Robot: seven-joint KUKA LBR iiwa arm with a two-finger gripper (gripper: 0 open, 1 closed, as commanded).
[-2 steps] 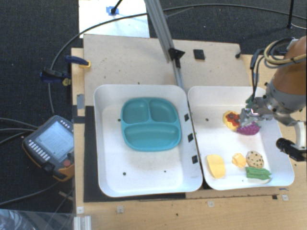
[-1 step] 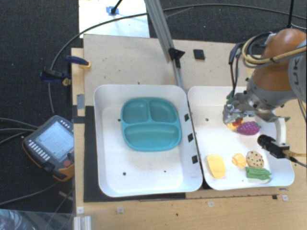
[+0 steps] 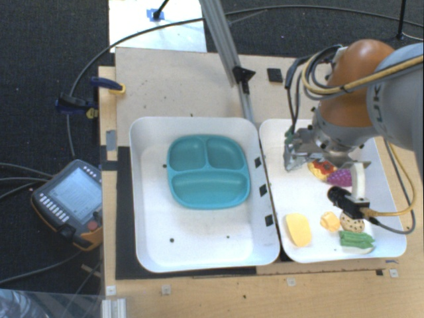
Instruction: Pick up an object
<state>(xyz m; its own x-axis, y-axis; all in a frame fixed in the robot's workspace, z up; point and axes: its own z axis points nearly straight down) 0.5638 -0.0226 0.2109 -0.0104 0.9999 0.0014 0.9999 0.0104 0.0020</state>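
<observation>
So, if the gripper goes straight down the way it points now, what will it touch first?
Probably the bare white floor of the right bin. The gripper hangs over its upper left part, beside the small toys rather than above them. Depth is hard to judge from this slanted view.

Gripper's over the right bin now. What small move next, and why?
Probably straight down a little. The gripper hangs over bare floor of the right bin, with the toy pile just beside it, so a slight shift toward the pile before descending should help.
</observation>
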